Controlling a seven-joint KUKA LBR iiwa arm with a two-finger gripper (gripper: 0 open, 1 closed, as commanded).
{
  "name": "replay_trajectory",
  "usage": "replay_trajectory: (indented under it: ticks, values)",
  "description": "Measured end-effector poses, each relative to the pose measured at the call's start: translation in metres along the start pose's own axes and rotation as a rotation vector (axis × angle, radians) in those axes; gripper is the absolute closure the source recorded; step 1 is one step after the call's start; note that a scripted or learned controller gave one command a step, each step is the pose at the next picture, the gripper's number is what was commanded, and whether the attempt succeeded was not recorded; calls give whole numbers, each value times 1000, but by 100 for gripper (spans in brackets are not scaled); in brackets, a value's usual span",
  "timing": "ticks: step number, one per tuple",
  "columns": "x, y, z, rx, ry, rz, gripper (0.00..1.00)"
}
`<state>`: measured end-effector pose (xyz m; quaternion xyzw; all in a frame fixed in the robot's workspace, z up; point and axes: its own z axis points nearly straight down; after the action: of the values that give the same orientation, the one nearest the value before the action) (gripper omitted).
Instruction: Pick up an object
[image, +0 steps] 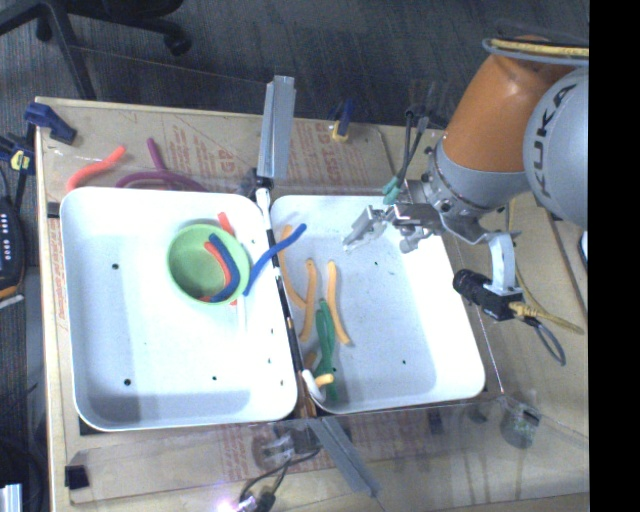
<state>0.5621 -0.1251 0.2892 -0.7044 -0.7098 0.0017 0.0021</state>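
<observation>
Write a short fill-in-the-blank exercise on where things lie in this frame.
1. The green bowl sits in the ____ bin.
2. The pincer hovers over the ____ bin.
3. The orange-handled pliers lie in the ____ bin.
4. The blue strip crosses the ____ between the bins.

Missing: left; right; right; divider

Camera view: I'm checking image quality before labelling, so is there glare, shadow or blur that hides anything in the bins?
In the camera view, even lighting; soft shadow along the left bin lower edge; the gripper looks slightly blurred over the right bin; the green bowl and orange-handled pliers read clearly.
</observation>
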Motion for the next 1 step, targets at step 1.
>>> replay_trajectory:
  ticks: [1]
  values:
    - [18,-12,144,1,-1,-182,0]
